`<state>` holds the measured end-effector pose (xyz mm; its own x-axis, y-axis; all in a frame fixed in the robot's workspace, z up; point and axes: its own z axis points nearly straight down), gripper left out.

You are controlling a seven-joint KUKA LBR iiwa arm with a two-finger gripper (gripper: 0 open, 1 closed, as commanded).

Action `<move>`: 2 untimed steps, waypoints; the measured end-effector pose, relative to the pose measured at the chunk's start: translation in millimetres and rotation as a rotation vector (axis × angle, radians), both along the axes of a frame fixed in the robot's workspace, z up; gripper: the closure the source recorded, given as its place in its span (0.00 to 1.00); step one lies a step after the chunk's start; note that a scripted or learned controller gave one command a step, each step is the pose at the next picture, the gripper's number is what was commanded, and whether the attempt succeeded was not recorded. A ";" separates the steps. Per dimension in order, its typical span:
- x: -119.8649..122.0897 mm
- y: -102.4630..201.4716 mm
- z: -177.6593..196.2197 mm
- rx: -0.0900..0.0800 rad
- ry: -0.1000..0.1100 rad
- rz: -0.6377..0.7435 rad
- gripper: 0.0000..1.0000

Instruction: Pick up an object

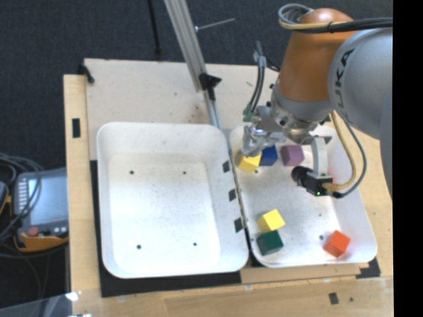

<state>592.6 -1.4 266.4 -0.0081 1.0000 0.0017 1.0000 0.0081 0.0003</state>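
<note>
Yellow block [249,164] lies at the right bin's [360,226] back-left, just under our gripper [254,145], so we judge ourselves mid-reach, jaw state unclear, needing a straight descent.

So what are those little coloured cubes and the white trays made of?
The cubes, like the orange cube and green cube, look like matte painted wood or foam; I can't tell which. The right tray and left tray look like smooth moulded plastic, with rounded corners.
</note>
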 end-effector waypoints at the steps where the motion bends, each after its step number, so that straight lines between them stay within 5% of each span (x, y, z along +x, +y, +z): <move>1: -12.0 42.9 -3.1 0.000 0.001 -0.001 1.00; 2: -24.8 83.4 -10.6 -0.001 0.001 -0.002 1.00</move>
